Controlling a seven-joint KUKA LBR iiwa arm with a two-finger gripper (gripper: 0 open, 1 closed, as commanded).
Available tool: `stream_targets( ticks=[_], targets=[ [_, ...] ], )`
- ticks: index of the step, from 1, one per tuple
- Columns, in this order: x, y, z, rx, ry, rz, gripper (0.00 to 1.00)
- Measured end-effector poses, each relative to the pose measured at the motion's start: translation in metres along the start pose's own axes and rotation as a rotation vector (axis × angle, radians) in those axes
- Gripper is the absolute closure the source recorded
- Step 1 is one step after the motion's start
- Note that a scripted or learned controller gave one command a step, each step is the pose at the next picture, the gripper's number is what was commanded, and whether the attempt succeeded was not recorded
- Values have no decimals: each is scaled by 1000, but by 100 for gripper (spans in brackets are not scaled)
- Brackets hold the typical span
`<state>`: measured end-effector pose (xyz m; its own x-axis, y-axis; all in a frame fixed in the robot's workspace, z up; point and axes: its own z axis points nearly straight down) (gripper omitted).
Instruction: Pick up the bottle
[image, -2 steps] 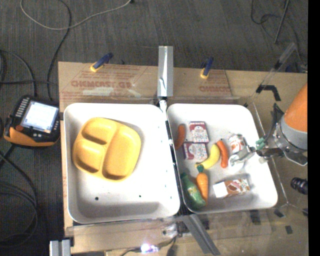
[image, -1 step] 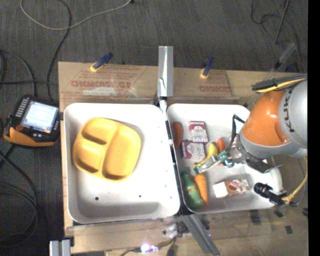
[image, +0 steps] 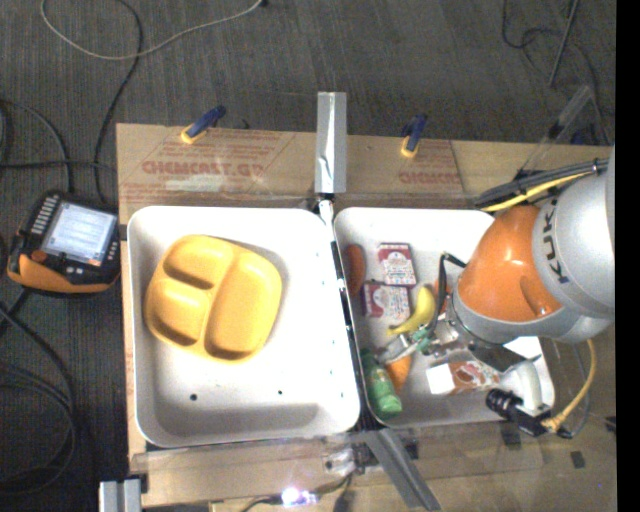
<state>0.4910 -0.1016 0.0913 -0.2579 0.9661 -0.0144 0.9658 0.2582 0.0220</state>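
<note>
Arm hovering in the right bin, bottle lying just lower left of the gripper

The big grey-and-orange robot arm is hanging over the right white bin. Its gripper is sitting just up-right of the small green plastic bottle, which is lying lengthwise, top to bottom, by the bin's lower-left wall. Honestly can't tell if the gripper is spread or closed.

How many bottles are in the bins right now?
1: a green bottle lies at the right bin's front left corner. The arm may hide others.
</note>
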Motion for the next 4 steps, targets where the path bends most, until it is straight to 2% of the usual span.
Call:
stream_targets(
  ticks=[1,2,3,4],
  targets=[
    [1,1,-9,2,4,0,100],
    [-90,-27,1,9,5,-58,100],
    [-88,-26,2,11,8,-60,0],
    [-13,-10,-44,22,18,-139,0]
  ],
)
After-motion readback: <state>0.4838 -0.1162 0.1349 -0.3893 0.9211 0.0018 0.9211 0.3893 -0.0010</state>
